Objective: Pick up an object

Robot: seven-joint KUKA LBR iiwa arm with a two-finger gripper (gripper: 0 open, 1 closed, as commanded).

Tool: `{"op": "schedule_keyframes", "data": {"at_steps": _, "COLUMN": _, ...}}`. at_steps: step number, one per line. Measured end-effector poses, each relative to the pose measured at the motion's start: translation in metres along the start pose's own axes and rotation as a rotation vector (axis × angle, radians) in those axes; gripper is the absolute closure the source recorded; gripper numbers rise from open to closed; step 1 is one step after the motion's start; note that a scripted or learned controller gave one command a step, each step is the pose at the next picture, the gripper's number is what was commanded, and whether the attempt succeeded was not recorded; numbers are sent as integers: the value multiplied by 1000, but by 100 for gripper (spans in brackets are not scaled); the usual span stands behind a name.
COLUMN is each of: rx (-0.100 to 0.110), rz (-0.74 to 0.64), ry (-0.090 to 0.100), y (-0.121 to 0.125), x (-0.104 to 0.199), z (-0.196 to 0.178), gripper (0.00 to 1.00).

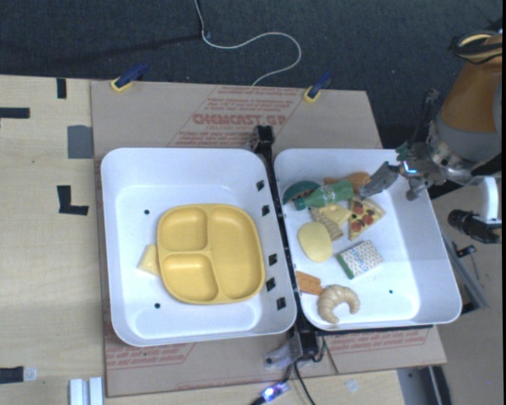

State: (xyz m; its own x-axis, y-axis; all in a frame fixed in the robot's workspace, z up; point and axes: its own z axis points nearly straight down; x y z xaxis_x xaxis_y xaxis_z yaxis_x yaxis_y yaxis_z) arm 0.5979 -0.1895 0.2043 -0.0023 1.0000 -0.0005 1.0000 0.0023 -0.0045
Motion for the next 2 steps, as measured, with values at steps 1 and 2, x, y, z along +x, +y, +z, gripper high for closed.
{"op": "schedule_keyframes", "data": {"at_steps": 1, "rx": 1, "rz": 0, "ry": 1, "y": -5, "x": 8, "z": 48, "gripper": 0}}
{"op": "schedule_keyframes", "data": {"at_steps": 2, "rx": 1, "rz": -1, "ry": 0, "y": 1, "x": 8, "z": 109, "gripper": 0}}
